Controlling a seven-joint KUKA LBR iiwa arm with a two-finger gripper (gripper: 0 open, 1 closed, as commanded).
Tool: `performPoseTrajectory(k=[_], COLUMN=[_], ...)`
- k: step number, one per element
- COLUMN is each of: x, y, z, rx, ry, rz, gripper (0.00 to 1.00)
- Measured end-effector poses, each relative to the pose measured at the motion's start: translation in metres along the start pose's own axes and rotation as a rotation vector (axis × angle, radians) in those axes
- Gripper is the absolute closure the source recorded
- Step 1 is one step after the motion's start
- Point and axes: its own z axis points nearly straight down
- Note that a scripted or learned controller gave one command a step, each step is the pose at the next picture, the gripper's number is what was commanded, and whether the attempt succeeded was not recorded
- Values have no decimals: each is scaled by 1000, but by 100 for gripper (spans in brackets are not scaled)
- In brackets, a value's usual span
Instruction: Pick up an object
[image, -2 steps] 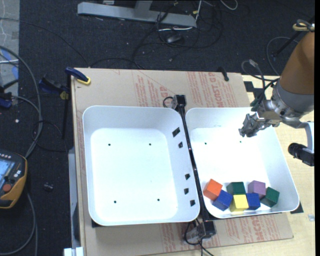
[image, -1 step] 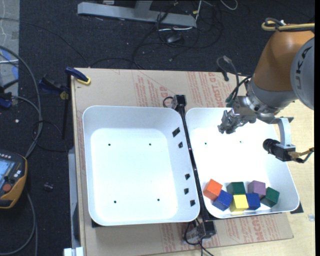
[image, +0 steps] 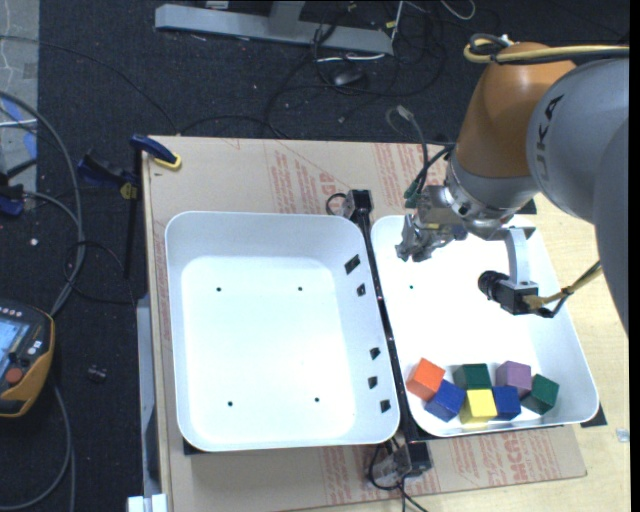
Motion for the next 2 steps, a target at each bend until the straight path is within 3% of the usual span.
performPoseTrajectory(k=[1, 2], x=[54, 104], y=[14, 35], z=[-8, 7], rx=[-2, -1], ry=[-1, -1], rz=[0, 1], gripper=[100, 100])
